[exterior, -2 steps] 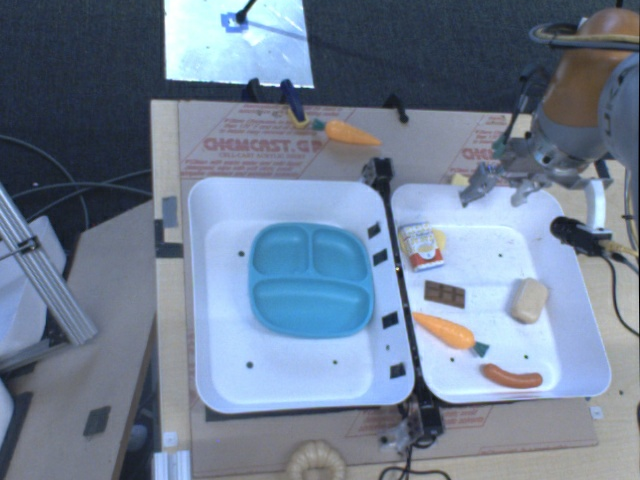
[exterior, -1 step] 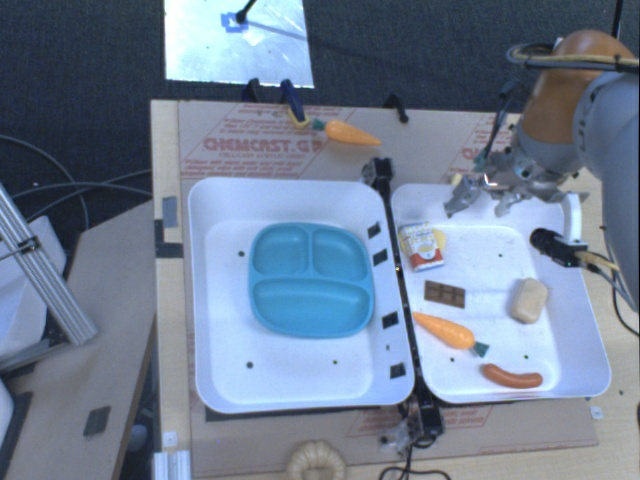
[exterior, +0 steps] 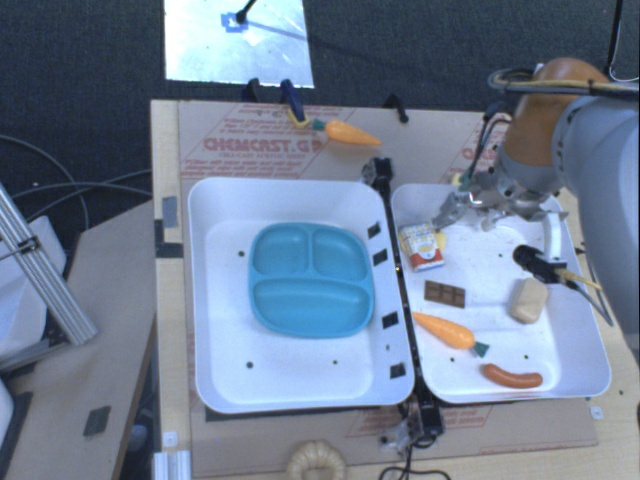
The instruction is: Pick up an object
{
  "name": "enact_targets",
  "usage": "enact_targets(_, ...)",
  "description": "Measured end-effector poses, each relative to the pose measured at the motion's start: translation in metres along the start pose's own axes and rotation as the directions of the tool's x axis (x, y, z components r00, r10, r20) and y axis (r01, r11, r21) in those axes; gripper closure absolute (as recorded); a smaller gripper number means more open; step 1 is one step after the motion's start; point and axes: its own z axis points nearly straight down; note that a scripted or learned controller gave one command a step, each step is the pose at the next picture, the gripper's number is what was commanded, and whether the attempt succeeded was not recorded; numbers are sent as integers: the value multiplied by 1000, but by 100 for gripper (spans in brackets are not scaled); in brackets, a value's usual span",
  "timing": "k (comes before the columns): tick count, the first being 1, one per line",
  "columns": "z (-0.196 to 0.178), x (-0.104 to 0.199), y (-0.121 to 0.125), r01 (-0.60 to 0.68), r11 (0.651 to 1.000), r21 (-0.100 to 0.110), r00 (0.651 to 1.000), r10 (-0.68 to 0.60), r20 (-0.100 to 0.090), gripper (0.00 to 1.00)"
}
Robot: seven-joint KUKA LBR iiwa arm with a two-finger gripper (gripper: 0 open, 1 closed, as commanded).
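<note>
Robotics lab bench. Two white bins (exterior: pixel 300 393) clamped side by side on a cardboard-covered board (exterior: pixel 250 138); toy food inside. Loose cables (exterior: pixel 60 183), aluminium framing (exterior: pixel 40 278), dark carpet (exterior: pixel 80 48). Grey industrial arm (exterior: pixel 590 138) at right.

One fixed camera looks down at a slant from above the bench (exterior: pixel 240 133), taking in both white bins (exterior: pixel 215 268) fully.

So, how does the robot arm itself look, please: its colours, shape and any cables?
The arm is a thick, rounded grey body with an orange band above the wrist. Thin dark cables run down beside the band. Its gripper is a small metal-grey part, too blurred for finer detail.
</note>
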Motion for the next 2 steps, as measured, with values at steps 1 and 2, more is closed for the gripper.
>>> enact_targets(1,-15,0,2,1,1000,-7,1000,-1,1,100)
enact_targets(2,-79,4,5,-1,1000,-8,1000,1,0,100)
